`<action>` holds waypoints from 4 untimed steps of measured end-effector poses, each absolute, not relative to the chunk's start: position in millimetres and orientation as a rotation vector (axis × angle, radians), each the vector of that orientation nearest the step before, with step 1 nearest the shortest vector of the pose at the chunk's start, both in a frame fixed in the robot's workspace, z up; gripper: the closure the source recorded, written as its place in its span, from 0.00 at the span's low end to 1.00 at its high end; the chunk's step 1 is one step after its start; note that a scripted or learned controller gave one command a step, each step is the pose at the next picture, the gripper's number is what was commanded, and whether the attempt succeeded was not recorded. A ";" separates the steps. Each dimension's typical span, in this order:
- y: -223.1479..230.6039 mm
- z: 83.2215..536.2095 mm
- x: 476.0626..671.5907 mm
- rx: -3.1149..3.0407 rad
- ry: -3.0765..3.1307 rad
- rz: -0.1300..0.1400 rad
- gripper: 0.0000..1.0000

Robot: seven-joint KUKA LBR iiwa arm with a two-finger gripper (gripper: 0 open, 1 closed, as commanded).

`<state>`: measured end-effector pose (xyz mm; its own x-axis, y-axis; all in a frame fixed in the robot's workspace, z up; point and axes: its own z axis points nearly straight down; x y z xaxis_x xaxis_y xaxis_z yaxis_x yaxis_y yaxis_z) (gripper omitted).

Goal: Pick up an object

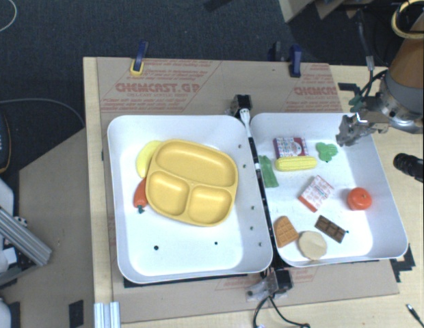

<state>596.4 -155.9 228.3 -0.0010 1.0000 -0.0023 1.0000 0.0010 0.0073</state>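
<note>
Gripper at the far right corner of the right bin, toys spread toward the left and near side of it.

The gripper (349, 132) hangs over the right bin (390, 214); whether it is open or closed I cannot tell. Taking the corn cob (296, 163) as landmark: it lies left of the gripper and a little nearer the camera, long axis running left to right. The green piece (327, 151) sits just right of the cob, nearest the gripper; the orange ball (359, 198) lies well right and nearer the camera.

A yellow item (148, 157) and a red-orange item (140, 195) are partly hidden beneath the yellow tray (191, 182), left of centre.
</note>
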 end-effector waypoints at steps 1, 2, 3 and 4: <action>-101.1 219.4 576.9 2.219 2.229 -0.001 1.00; -48.2 230.6 556.0 2.218 2.230 0.001 1.00; 1.7 218.0 530.6 2.220 2.230 -0.003 1.00; 52.1 214.2 512.7 2.218 2.231 -0.002 1.00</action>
<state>512.7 52.1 214.2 -0.0059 1.0000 0.0027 1.0000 0.0059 -0.0042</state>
